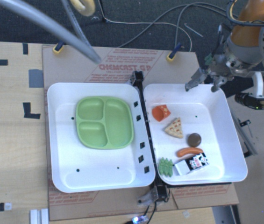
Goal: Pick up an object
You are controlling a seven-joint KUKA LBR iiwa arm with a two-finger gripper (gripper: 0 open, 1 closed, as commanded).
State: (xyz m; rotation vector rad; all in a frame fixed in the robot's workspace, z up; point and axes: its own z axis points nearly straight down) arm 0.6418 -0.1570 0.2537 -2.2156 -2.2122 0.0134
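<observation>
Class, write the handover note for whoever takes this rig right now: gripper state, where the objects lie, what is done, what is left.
Gripper: open, holding nothing, above the right bin's far rim.
Right bin holds the red piece, pizza slice, brown disc, sausage, milk carton and green leafy piece.
Left bin holds the green divided plate.
Done: nothing picked yet.
Left: descend, close on one object, lift it.

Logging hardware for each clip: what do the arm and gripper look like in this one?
The arm is grey metal with a rounded orange band above the wrist. Thin dark cables loop around the orange section. Below it, the wrist narrows to a grey and dark block with small greenish details. The gripper ends in two dark, slim fingers.
</observation>
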